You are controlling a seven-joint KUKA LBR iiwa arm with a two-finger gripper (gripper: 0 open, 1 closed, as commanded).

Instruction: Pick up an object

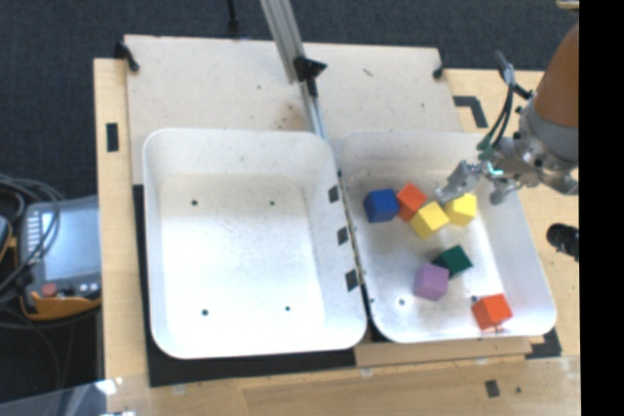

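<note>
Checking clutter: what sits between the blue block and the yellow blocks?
An orange block sits between the blue block and the yellow blocks in the camera view.

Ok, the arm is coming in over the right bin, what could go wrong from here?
The hand sits by a tight cluster: two yellow cubes, an orange cube and a blue cube nearly touching. It may catch two at once or shove them apart. It is also close to the bin wall.
</note>
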